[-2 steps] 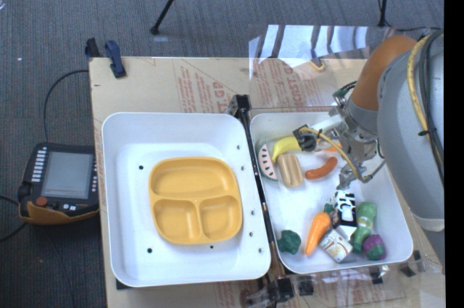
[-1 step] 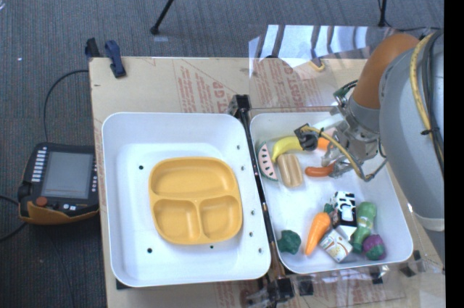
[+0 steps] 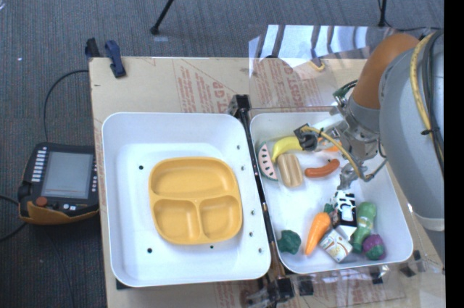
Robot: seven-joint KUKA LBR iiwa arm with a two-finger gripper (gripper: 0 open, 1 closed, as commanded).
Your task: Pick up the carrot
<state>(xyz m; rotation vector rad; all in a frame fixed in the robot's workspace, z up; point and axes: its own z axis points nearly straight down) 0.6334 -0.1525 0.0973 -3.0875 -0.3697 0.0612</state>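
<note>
Two white bins sit side by side on the table, so going left to right: off the table's left edge there's a teach pendant on the floor. The left bin holds just a yellow divided plate. The right bin is the busy one: a watermelon slice, a banana, a bread-looking piece, a hot dog, broccoli, then the carrot near the front, with a small carton, a cow-patterned toy, something green and purple grapes crowded just beside it on the right.

The claw hangs over the back right of that bin, above the hot dog end. I can't tell how it's set; it's too cluttered there.

The carrot lies toward the front and a bit left of the claw, tip pointing front-left, fat end up-right, so I'd guess it needs to come forward and turn across that axis.
</note>
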